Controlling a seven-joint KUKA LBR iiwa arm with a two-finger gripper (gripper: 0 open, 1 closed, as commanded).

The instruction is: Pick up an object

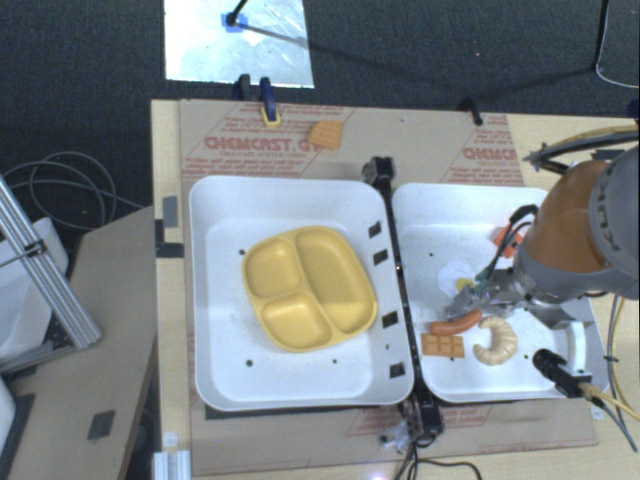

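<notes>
My arm [585,230] is grey with an orange band. The left bin [215,298] is plain white and carries a pale yellow divided plate [308,287]. In the white right bin [425,218], at my gripper's six o'clock, lie a red-orange sausage [455,321], a tan croissant [497,340] and an orange-brown waffle [442,345].

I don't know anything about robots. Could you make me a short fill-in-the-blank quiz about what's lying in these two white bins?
1. The yellow tray in the left bin is divided into ___ compartments.
2. The croissant lies in the ___ bin.
3. The waffle piece in the right bin lies just to the ___ of the croissant in the picture.
4. The gripper is above the ___ bin.

Missing words: three; right; left; right
</notes>
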